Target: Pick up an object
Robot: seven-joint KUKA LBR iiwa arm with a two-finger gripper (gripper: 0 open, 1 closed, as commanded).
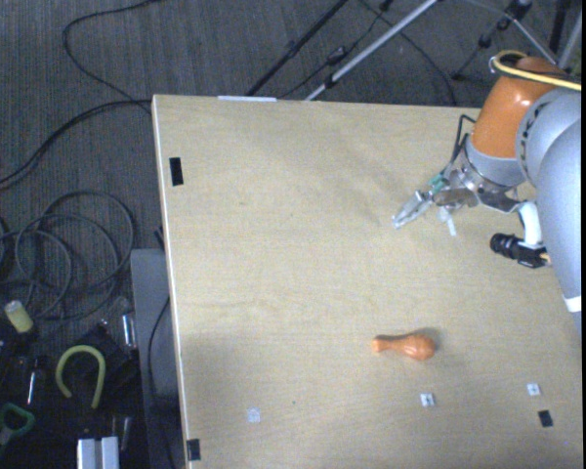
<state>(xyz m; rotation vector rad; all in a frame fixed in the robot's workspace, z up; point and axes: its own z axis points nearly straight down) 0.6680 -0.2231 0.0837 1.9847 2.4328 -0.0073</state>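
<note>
End effector (pixel 425 205) hangs splayed and empty over the table (pixel 273 262), well apart from the orange pear-shaped object (pixel 407 346) lying nearer the table's front edge, long axis left-right, narrow end left.

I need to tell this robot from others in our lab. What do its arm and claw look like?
The arm is light grey with a rounded orange band above the wrist and a yellow-edged cable looping over it. A black fitting juts out below. The claw is slim, silvery metal.
</note>
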